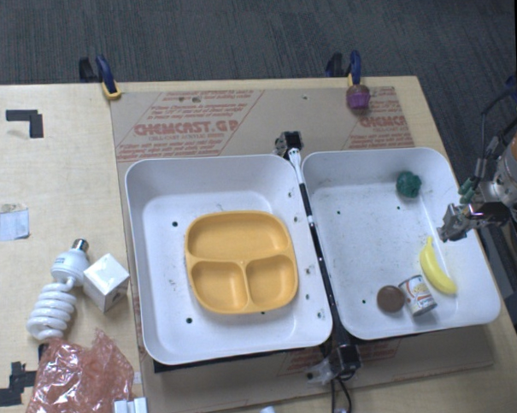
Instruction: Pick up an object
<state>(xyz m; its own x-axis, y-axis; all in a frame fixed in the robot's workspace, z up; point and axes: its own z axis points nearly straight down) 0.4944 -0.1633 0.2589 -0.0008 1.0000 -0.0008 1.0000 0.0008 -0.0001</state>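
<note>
The right bin [363, 240] holds a yellow banana [437, 271] against its right wall. A small labelled can [419, 295] and a brown round piece [390, 299] lie near its front, and a green lump [408, 184] sits at the back right. My gripper [458, 220] hangs over the bin's right rim, just above and right of the banana's upper end, and nothing hangs from it. The left bin [156, 214] contains a yellow divided plate [241, 262].
A purple object [358, 97] sits on the board behind the right bin. Left of the bins lie a spiral light bulb [53, 300], a white cube [106, 281] and crumpled pink plastic [74, 385]. Blue clamps [107, 78] grip the board's far edge.
</note>
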